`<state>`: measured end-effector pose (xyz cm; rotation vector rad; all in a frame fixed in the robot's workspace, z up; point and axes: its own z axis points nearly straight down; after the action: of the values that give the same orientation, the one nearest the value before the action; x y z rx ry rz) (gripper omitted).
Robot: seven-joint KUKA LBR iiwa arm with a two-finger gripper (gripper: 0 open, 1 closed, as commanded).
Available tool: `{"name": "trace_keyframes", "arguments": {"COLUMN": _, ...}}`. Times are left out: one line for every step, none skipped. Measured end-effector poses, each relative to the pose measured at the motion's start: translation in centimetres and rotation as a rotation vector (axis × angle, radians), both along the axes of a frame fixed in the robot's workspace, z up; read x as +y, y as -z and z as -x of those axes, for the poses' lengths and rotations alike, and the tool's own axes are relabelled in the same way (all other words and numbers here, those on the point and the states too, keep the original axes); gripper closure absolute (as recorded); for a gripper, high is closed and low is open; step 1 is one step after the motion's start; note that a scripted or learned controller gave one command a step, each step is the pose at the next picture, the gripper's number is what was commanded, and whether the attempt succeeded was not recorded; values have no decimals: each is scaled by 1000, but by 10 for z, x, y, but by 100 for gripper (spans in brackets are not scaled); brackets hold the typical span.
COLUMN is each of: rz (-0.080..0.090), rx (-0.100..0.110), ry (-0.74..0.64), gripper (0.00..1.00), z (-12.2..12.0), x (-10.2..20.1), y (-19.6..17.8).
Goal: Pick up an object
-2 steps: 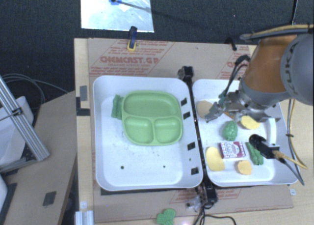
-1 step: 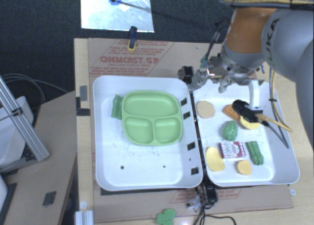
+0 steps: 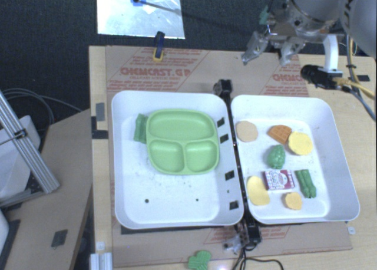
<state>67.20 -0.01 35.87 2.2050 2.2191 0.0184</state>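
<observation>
My gripper [image 3: 268, 50] hangs high above the back edge of the right bin [image 3: 339, 145], its two fingers spread apart with nothing between them. Below it in that bin lie several toy foods: a tan round cookie [image 3: 247, 131], an orange waffle piece [image 3: 280, 133], a yellow round [image 3: 300, 143], a green broccoli [image 3: 275, 157], a red and white box [image 3: 278, 180], a green pickle [image 3: 306, 183], a yellow piece [image 3: 257, 191] and a small orange piece [image 3: 293, 201].
The left bin [image 3: 126, 198] holds a green divided tray [image 3: 181, 142] with a small green item [image 3: 140, 128] at its left side. A green clover-shaped toy [image 3: 200, 259] lies on the bench in front of the bins. Cables run at the right.
</observation>
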Motion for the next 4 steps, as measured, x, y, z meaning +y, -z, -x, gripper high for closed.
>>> {"name": "trace_keyframes", "arguments": {"rz": 1, "rx": 9, "ry": -3, "gripper": 100, "z": 2, "x": 0, "y": -4}}
{"name": "trace_keyframes", "arguments": {"rz": -3, "rx": 17, "ry": -1, "gripper": 100, "z": 85, "x": 23, "y": -23}}
{"name": "trace_keyframes", "arguments": {"rz": -2, "rx": 33, "ry": 1, "gripper": 100, "z": 129, "x": 61, "y": 148}}
{"name": "trace_keyframes", "arguments": {"rz": -1, "rx": 17, "ry": 6, "gripper": 0, "z": 125, "x": 59, "y": 140}}
